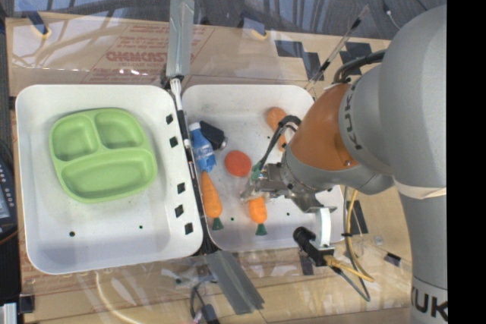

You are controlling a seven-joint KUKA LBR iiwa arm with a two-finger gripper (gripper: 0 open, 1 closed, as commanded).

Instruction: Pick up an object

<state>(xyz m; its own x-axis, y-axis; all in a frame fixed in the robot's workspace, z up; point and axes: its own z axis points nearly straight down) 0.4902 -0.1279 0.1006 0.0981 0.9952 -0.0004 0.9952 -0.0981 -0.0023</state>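
In the right bin (pixel 228 99), my gripper (pixel 257 190) hangs low over the front part. A small orange carrot (pixel 258 210) with a green end lies right at its tip, touching or nearly touching it. A red ball (pixel 238 163) rests just to the gripper's upper left. A longer carrot (pixel 210 197) lies along the bin's left wall, with a blue bottle (pixel 201 149) and a black object (pixel 213 135) behind it. Another orange piece (pixel 276 118) lies at the back, partly behind the arm.
The left bin (pixel 38 239) holds a green divided tray (pixel 102 154). A grey divider bar (pixel 180 34) runs between the bins at the back. The arm's bulk covers the right bin's right side.
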